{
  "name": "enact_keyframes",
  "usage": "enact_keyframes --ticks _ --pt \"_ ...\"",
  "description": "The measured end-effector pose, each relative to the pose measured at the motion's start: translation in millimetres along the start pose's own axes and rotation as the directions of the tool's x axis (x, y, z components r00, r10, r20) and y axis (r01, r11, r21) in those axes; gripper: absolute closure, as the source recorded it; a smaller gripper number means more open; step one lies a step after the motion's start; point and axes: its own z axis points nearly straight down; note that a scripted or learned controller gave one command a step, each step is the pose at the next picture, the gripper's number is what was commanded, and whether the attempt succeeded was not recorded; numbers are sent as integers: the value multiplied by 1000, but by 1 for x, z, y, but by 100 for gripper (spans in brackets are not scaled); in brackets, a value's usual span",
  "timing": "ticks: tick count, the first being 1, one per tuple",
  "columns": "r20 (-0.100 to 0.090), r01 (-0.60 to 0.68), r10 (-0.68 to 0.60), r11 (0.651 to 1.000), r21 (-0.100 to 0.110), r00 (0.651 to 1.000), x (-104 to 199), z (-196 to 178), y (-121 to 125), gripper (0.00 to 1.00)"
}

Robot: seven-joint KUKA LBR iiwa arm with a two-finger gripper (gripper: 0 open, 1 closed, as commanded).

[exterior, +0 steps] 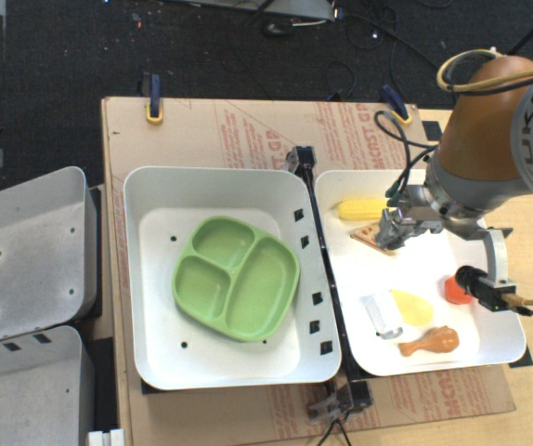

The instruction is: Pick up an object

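We see the claw low in the right bin, touching a flat pizza slice whose long axis runs leftward; its grip state we cannot tell.

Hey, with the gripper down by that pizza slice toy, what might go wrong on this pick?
The gripper sits over the flat pizza slice toy, which may slide rather than lift. The corn cob lies close beside it and might get knocked. Both are near the bin's divider wall, leaving little room.
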Motion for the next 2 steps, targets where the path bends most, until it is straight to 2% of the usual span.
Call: enact_keyframes --ticks 1,2 --pt "0 0 0 1000 0 1000 51 -9 -12 100" --pt "0 0 0 1000 1 1000 112 -2 -15 100"
